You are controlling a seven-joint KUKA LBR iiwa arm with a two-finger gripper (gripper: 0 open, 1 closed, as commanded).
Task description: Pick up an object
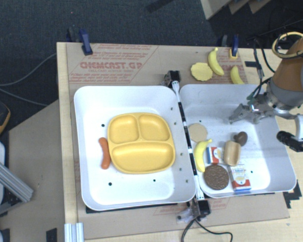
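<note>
The arm (289, 79) reached in from the right, its jaws (248, 113) hanging over the bare upper part of the right bin (212, 97); how far they stood open could not be told, and nothing showed between them. The things to pick lay apart from them in the lower half of that bin: a tan disc (197, 132) near the left wall, a banana (200, 154) just below it, a dark brown lump (240, 137) further right, a bread roll (232, 153) just under the lump, a brown cookie (216, 176) near the front rim, and two small cartons (240, 178) beside it, one partly hidden by the roll. The left bin (91, 135) held a yellow divided plate (140, 142) in its middle, with a sausage (105, 153) lying against the plate's left edge. On the worktop (121, 64) behind the right bin lay a yellow chip (202, 71), a second banana (215, 62) just beside it, and a third banana (236, 75) further right, near the arm.
</note>
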